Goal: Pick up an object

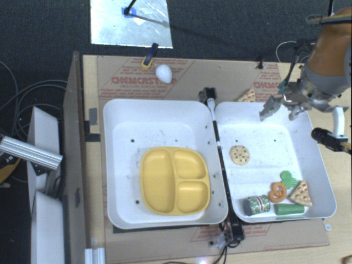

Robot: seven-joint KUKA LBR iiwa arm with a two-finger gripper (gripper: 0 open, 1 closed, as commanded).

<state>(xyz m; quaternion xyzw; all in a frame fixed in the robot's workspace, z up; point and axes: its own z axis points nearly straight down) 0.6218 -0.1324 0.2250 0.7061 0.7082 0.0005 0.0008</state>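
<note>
The right bin [308,147] holds a round chocolate-chip cookie [239,154] near its middle left. Along its front edge lie a small green and white can [257,204], an orange pretzel [278,191], a pizza slice [300,193], a green leafy piece [288,178] and a green stick [289,208]. My gripper [281,109] hangs over the bin's far rim, well behind the cookie. Its two fingers stand apart, open, with nothing between them. The grey arm with its orange band [333,43] comes in from the upper right.
The left bin [121,120] holds a yellow divided tray [175,179]. On the cardboard behind the bins lie a white egg-shaped thing [163,73], a small yellow and blue item [148,59] and another pizza slice [247,96]. A foil sheet [131,12] lies farther back.
</note>
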